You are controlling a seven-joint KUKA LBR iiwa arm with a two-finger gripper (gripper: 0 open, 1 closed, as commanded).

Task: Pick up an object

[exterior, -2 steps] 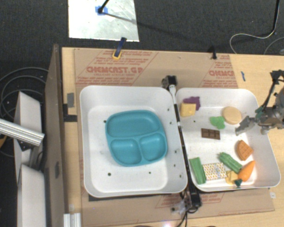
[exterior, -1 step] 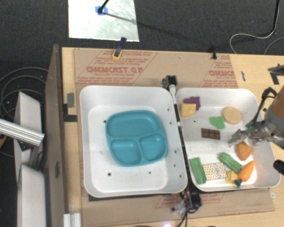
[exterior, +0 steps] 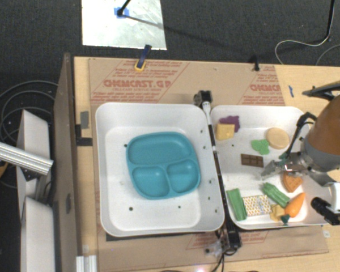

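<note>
**Gripper hovering low in right bin, nothing grasped yet**

I'm reaching in from the right over the right bin [exterior: 243,113]; my gripper [exterior: 279,168] is sitting among the toy food, fingers spread apart, nothing between them; closest candidates are the brown chocolate piece [exterior: 251,160] just left of me and the orange waffle-like piece [exterior: 292,181] just beside me on the right; a green stick [exterior: 275,195] and a carrot [exterior: 295,204] are lying nearer the front wall; a tan round piece [exterior: 277,137] is sitting further back; the left bin [exterior: 110,129] is holding a teal divided plate [exterior: 161,164]; risks I'm judging: items are crowding close, so closing could pinch two or shove one aside; the chocolate piece is lying flat, so my fingers may skate over it.
</note>
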